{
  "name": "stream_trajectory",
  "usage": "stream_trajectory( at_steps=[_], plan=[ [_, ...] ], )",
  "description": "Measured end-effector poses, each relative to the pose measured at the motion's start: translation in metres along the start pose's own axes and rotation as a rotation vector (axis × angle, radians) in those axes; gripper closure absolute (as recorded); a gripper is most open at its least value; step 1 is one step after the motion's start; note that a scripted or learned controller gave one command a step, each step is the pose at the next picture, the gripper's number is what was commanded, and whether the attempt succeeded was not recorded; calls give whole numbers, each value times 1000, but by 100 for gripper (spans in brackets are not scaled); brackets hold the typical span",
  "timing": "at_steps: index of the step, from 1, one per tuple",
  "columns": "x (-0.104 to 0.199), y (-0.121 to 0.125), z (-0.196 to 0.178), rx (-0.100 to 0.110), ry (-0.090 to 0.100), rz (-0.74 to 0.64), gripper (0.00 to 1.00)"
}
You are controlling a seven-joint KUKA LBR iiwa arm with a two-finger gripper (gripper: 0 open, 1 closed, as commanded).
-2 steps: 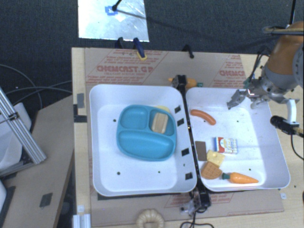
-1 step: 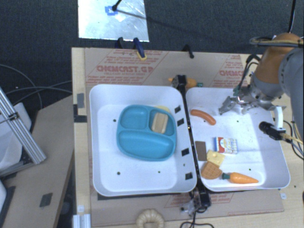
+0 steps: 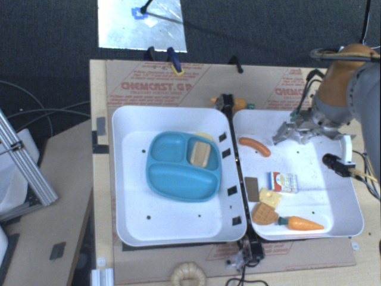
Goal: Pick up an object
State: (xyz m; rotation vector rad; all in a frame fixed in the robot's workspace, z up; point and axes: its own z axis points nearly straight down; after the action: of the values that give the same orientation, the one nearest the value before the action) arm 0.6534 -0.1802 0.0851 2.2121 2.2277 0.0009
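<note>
Toys lie scattered in the right bin: a sausage at upper left, a small carton mid-bin, cheese, a waffle and a carrot along the lower edge. The gripper hangs over the bin's upper right; I cannot tell its state. The left bin holds a blue divided plate.
</note>
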Motion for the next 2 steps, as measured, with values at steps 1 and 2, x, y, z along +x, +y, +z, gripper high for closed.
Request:
stream_trajectory(
  at_steps=[1,2],
  plan=[
    [0,1,-12,-5,-1,-2,100],
    [2,-3,-58,-3,0,2,100]
  ],
)
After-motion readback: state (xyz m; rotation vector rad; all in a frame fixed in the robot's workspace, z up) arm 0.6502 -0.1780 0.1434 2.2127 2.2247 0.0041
